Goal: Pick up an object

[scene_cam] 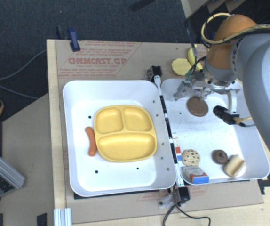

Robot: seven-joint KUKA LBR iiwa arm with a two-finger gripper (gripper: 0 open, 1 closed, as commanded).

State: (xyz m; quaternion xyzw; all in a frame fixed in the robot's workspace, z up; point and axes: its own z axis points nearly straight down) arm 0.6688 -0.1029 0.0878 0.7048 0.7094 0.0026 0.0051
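Note:
My gripper (197, 92) hangs over the far part of the right bin (248, 140), right above a flat brown round cookie (197, 108). Whether it touches the cookie is unclear. Near the bin's front edge lie a chocolate-chip cookie (190, 157), a dark brown donut (219, 156), a tan bread-like piece (234, 165) and a small blue and red item (199, 177).
The left bin (76, 126) holds a yellow divided plate (124, 132) with an orange sausage (91, 141) beside its left edge. A yellow object (180, 66) lies on the bench just behind the right bin. The grey arm fills the upper right.

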